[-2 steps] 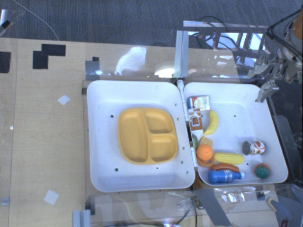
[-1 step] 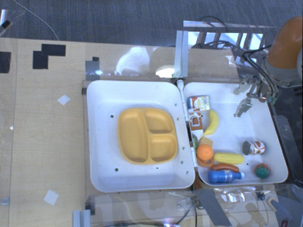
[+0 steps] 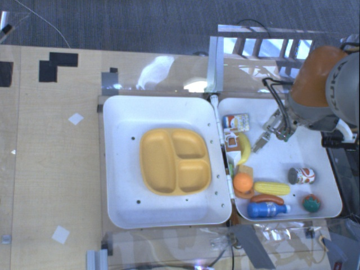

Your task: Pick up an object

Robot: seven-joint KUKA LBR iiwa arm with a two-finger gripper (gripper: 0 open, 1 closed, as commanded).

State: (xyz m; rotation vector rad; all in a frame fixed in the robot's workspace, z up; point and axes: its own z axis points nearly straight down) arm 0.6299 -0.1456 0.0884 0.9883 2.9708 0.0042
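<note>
Yellow tray (image 3: 174, 161) fills left bin (image 3: 118, 207); toy foods crowd right bin (image 3: 332, 207).

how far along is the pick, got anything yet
Nothing looks picked: the banana, orange, corn, blue bottle and can all lie in the right bin. The pincer hangs over that bin beside the banana, with nothing visibly in it. The grasp and lift remain.

We see banana (image 3: 244, 149), orange (image 3: 243, 183), corn cob (image 3: 272, 188), blue bottle (image 3: 266, 210), can (image 3: 303, 176), green ball (image 3: 311, 203) lying in right bin (image 3: 332, 173).
</note>
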